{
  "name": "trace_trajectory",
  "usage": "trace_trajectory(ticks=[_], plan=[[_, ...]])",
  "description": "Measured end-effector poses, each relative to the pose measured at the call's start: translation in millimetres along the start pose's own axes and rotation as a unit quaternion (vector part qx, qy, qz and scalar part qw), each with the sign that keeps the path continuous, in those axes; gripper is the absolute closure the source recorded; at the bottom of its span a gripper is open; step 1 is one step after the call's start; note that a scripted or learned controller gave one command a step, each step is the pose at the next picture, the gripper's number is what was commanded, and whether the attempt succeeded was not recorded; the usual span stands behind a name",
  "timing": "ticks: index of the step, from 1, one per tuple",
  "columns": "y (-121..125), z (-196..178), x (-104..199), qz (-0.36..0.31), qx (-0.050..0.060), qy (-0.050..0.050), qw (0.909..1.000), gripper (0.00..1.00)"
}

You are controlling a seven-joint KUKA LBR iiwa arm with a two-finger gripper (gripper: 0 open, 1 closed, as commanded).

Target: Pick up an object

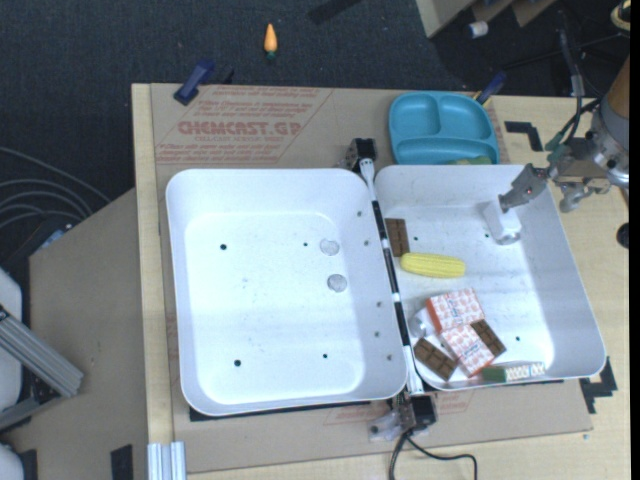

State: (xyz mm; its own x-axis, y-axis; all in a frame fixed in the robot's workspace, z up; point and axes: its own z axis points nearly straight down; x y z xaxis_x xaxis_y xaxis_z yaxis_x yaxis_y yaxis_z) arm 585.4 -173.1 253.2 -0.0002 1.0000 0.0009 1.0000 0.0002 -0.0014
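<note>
We see the gripper (548, 183) at the right side of the scene, hanging over the upper right part of the right bin (560, 268). One grey finger (522, 189) slants down and to the left toward the bin floor, and a second shows to its right near the bin's rim; they stand well apart with nothing between them, so we read the jaws as spread wide and holding nothing.

Just below and left of the finger tip, a small white cylinder (503, 224) sits on the bin floor, close to the tip, though we cannot tell whether they touch. Farther left and lower lies an ear of corn (432, 265), yellow and lying crosswise. Beyond it, against the bin's left wall, we see a brown chocolate bar (397, 236).

Down from the gripper, in the bin's near corner, is a cluster of snack packets (459, 330), red-and-white patterned ones overlapping brown ones, with a green-ended strip (510, 372) beside them.

Up and left of the gripper, outside the bin, a blue divided tray (443, 128) rests on the bench.

Far to the left, the left bin (200, 268) holds two small round grey discs (333, 265).
</note>
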Motion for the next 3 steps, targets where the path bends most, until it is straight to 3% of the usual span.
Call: trace_trajectory(ticks=[1,2,3], plan=[[-5.8,125.5,37.9,0.000,0.001,0.000,1.0000,0.00],[-49.8,169.3,80.9,0.000,0.001,0.000,1.0000,0.00],[-49.2,159.1,80.6,0.000,-0.001,0.000,1.0000,1.00]])
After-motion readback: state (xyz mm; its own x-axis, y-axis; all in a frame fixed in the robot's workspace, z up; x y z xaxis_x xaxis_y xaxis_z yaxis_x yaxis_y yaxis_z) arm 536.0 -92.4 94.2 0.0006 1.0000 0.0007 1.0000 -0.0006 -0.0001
